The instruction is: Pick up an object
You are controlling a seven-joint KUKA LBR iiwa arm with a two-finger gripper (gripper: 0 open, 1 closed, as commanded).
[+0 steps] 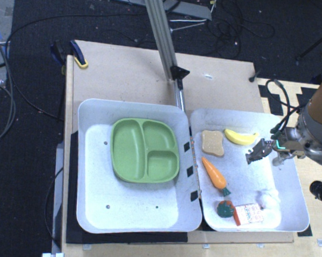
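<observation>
My gripper (271,154) hovers over the right bin (291,181), near its right side, with its two dark fingers spread open and nothing between them. To its left lie a yellow banana (240,137), a slice of toast (212,142) and an orange carrot (214,173). Nearer the front of the bin sit a red and green strawberry (225,208), a red and white carton (249,214) and a small white object (267,198). The gripper stands apart from all of them.
The left bin (88,186) holds a green divided plate (145,150). A grey metal pole (164,36) slants in from the top toward the seam between the bins. Black clips line that seam (192,170).
</observation>
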